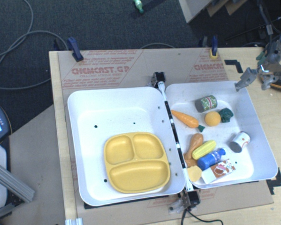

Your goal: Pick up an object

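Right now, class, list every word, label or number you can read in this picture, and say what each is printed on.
"CHEMCAST GP": red print on the brown protective paper of the bench board, upper left.
"CHEMCAST": same red print, partly cut off, upper right.
Smaller red lines around both: too blurred to read.
Green tin can's label: too small to read.
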You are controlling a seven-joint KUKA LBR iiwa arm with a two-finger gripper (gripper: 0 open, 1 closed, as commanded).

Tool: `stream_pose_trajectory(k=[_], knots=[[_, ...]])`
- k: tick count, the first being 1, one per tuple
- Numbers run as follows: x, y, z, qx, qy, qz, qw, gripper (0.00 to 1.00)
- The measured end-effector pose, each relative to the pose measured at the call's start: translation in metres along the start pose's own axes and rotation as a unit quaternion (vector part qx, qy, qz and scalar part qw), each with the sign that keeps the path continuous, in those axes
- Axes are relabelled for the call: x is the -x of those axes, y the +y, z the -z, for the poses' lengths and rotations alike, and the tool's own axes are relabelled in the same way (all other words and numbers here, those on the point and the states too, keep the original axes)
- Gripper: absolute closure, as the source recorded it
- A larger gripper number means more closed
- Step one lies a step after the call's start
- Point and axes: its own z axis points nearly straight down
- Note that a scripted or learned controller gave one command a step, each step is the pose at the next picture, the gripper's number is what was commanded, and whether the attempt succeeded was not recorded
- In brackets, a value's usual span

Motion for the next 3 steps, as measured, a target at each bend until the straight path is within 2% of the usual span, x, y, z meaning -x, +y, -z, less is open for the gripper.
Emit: stream_pose_trajectory(k=[1,2,3], knots=[[-0.063,-0.011,-0.165,-0.006,0.003,0.002,1.0,0.0],[-0.101,-0.074,-0.168,-0.003,0.002,0.0,1.0,0.0],[-0.121,-0.105,-0.165,0.003,-0.005,-0.003,1.0,0.0]])
